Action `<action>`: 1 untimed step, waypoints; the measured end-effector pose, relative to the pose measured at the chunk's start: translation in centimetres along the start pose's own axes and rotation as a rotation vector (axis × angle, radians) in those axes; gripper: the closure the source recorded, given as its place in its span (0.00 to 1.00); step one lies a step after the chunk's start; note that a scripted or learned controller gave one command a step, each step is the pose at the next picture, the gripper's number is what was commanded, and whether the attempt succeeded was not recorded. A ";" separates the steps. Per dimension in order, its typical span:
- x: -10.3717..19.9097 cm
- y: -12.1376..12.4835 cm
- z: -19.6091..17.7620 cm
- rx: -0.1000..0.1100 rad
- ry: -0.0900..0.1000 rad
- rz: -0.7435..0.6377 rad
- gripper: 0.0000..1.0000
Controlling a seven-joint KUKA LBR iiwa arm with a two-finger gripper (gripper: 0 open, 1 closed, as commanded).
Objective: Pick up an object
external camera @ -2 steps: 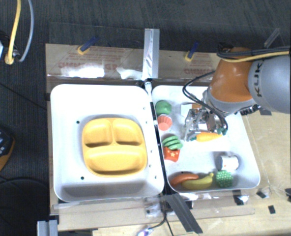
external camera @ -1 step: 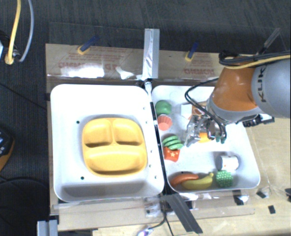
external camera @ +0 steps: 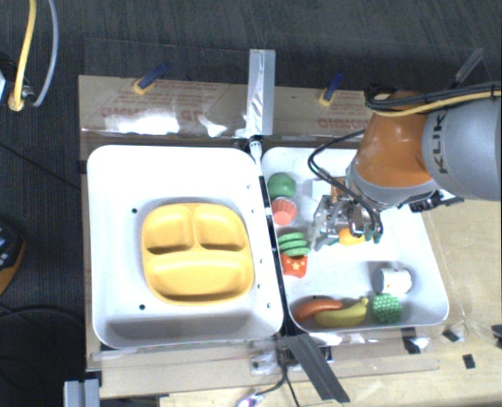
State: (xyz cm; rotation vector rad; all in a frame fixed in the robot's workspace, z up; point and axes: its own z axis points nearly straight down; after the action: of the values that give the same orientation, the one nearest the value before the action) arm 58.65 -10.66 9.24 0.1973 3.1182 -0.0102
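Observation:
My gripper [external camera: 346, 225] hangs low over the middle of the right bin [external camera: 421, 253], under the orange band of the arm. A small yellow-orange object [external camera: 351, 236] lies right at the gripper's tip; whether it is held cannot be made out. Left of the gripper, along the bin's left wall, lie a green ball [external camera: 281, 184], a pink-red piece [external camera: 284, 212], a green ridged piece [external camera: 292, 242] and a red piece [external camera: 294, 265]. Toward the front lie a white cylinder [external camera: 393, 279], a green bumpy object [external camera: 387, 308], a banana [external camera: 346, 314] and a red-orange object [external camera: 313, 305].
The left bin [external camera: 115, 193] holds a yellow compartment tray [external camera: 198, 251]. A raised divider [external camera: 266, 227] separates the two bins. The arm's grey body [external camera: 459, 151] reaches in from the right over the right bin's back corner.

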 end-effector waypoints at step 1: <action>-4.6 -3.6 0.0 -0.005 0.013 -0.094 0.00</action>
State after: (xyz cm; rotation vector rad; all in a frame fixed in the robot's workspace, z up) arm 62.78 -14.85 9.35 0.0513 3.1366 -0.0027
